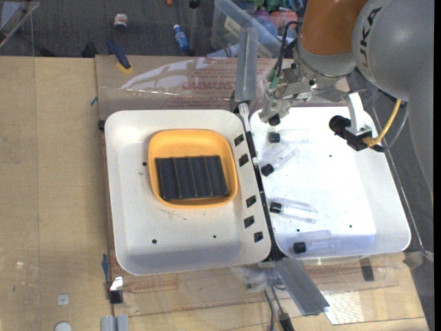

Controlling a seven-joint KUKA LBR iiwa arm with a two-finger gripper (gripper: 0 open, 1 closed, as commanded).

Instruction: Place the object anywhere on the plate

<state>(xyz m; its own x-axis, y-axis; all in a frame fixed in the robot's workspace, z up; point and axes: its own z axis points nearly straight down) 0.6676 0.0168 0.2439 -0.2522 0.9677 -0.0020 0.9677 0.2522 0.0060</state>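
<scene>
my gripper (274, 113) hangs over the far left corner of the right bin (386, 205), close to the divider between the two bins, and i cannot tell how it is set, since my own wrist hides most of it. my orange band (329, 12) sits above it, and on the grey link (400, 29) beside the band i can read part of the letters "ku" of the maker's name

the plate (193, 142) is orange-yellow, lying in the left bin (131, 205) toward that bin's far side, with a dark ribbed block (191, 178) resting flat on it

in the right bin lie several clear tubes with black caps: one (278, 158) near the divider just below my gripper, one (293, 209) near the middle of the bin, and one (317, 243) along the near edge. which of them is the object i cannot tell; none lies on the plate

a sheet of plastic wrap (186, 81) lies on the bench behind the bins, with reddish print too blurred to read
</scene>
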